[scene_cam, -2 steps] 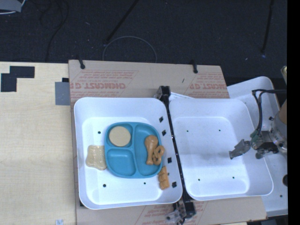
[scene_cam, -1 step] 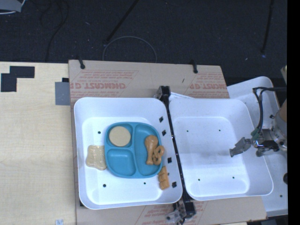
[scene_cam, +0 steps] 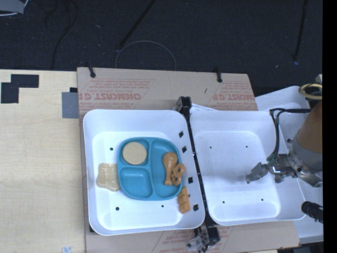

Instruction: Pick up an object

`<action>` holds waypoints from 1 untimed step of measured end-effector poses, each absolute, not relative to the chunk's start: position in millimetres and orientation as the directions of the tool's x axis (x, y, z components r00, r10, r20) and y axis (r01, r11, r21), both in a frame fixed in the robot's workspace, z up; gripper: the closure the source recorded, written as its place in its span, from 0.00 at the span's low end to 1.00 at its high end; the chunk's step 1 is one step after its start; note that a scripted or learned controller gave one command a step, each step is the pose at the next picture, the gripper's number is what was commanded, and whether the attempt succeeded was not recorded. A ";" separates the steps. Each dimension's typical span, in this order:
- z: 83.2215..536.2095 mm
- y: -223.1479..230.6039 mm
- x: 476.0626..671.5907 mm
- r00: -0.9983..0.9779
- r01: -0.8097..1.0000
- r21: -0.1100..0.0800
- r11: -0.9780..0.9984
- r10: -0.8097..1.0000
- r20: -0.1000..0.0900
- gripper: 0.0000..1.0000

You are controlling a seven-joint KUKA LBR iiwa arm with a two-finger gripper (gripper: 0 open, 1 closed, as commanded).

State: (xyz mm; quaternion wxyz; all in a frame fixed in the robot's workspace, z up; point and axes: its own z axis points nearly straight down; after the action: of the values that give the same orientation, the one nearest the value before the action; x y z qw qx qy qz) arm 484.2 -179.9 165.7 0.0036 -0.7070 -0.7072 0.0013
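Over the right bin (scene_cam: 239, 204), the jaws (scene_cam: 259, 173) hang low above bare white floor, well apart from every object. Their state cannot be told: the tips are small, dark and blurred at this slant. Nothing is seen between them.

All candidates lie in the left bin (scene_cam: 100, 125). A blue tray (scene_cam: 138, 183) sits at its middle, carrying a tan disc (scene_cam: 134, 153) in the far-left compartment and a brown pretzel-like piece (scene_cam: 172, 168) in the right compartment. A pale slice (scene_cam: 108, 176) rests on the bin floor, touching the tray's left edge. A small orange piece (scene_cam: 183, 200) lies just beside the tray's near-right corner, close to the divider (scene_cam: 190, 157).

Judgement: the step in hand is the approach. The arm must cross the divider leftward before descending. The orange piece is nearest, but sits tight against tray and wall; the pale slice offers freer clearance. Descend squarely and centred.

Hard to make out: the wrist, cut off at the right edge, and the exact shape of the brown piece.
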 end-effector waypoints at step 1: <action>102.2 -180.9 478.8 0.000 1.000 -0.009 0.000 1.000 0.004 0.00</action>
State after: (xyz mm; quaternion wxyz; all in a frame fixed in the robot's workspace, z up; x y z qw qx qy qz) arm 478.8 -180.9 102.2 0.0045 -0.7072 -0.7070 0.0018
